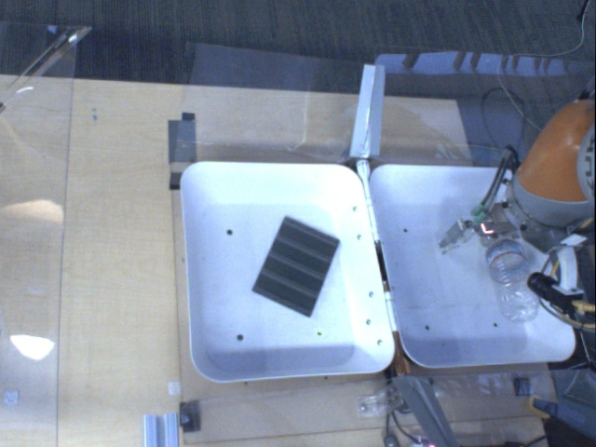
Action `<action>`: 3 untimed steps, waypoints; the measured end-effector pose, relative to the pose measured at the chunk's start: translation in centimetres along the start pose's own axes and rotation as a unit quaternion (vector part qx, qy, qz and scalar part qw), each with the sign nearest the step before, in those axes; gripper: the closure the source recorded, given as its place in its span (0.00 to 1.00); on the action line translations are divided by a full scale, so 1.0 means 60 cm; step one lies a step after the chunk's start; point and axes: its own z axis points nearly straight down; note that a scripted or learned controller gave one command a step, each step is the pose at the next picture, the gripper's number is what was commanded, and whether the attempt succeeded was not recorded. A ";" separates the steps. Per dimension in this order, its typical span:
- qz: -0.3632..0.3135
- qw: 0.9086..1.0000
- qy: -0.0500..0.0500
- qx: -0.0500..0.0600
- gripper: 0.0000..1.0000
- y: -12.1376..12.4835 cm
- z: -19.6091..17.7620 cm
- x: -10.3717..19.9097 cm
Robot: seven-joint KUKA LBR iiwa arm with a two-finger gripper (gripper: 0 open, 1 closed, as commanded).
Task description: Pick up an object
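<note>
A dark grey ribbed rectangular block lies flat and turned at an angle in the middle of the left bin. A clear plastic object, which looks like a crumpled bottle, lies near the right side of the right bin. The arm with its orange band comes in from the right over the right bin. Its gripper hangs over the middle of that bin, to the upper left of the clear object and apart from it. I see nothing held in it.
A raised divider separates the two bins. Cables and black-and-yellow fittings hang by the arm at the right bin's edge. A clear panel stands behind the bins, on the wooden bench.
</note>
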 end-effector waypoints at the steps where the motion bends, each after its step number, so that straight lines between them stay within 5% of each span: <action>1: -0.022 1.000 0.003 0.008 0.00 0.014 0.005 -0.005; 3: -0.122 0.993 -0.006 0.008 0.00 -0.035 0.009 -0.022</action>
